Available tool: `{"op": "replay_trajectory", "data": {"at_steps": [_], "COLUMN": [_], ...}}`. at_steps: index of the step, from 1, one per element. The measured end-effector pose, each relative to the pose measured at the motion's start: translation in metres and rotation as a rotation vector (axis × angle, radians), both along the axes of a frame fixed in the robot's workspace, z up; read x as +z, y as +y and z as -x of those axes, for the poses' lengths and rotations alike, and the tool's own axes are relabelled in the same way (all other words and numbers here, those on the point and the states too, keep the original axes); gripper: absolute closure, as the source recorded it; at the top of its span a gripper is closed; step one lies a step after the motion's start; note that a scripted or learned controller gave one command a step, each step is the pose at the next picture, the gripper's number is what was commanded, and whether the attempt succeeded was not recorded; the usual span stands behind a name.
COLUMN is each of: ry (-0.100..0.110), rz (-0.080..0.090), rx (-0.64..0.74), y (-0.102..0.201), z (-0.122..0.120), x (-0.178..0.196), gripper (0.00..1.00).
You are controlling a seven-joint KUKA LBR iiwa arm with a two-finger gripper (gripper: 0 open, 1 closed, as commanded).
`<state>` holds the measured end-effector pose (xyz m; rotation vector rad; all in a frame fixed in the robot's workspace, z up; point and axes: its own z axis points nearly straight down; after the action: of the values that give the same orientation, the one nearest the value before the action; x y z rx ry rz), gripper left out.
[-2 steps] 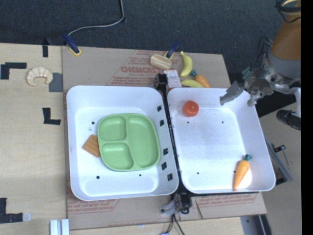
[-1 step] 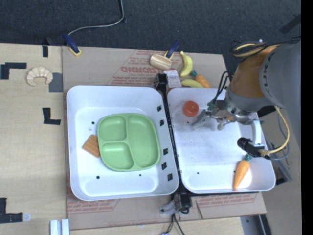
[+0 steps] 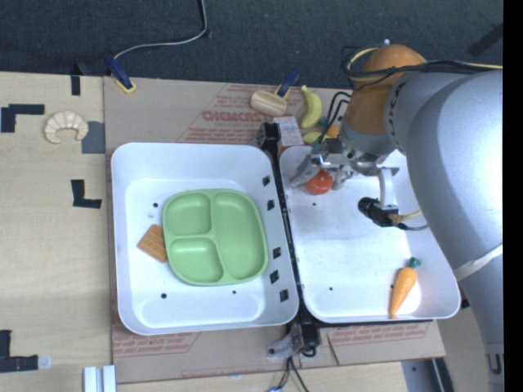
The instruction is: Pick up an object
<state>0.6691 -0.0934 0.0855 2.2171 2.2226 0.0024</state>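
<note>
The two shallow white bins (image 3: pixel 131 219) look like smooth, slightly glossy plastic. The pale green divided plate (image 3: pixel 215 236) is matt plastic, and the flat tan cracker (image 3: pixel 153 242) beside it looks dry and rough. Beneath them lies printed brown cardboard (image 3: pixel 188 117) on a pale wooden bench (image 3: pixel 49 243). The grey arm (image 3: pixel 458 137) has a smooth satin shell.

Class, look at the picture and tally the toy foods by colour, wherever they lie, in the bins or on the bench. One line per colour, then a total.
Orange: 1, the carrot
Red: 1, the tomato
Yellow: 1, the banana
Tan or beige: 3, the croissant, the bread roll, the cracker
Total: 6
</note>
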Motion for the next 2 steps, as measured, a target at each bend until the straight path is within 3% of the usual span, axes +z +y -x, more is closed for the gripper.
{"op": "replay_trajectory", "data": {"at_steps": [1,2], "ry": [0.000,0.001], "rz": [0.002,0.000], "rx": [-0.001,0.000], "y": [-0.004,-0.008], "z": [0.011,0.000], "x": [0.000,0.000], "gripper": [0.00,0.00]}}
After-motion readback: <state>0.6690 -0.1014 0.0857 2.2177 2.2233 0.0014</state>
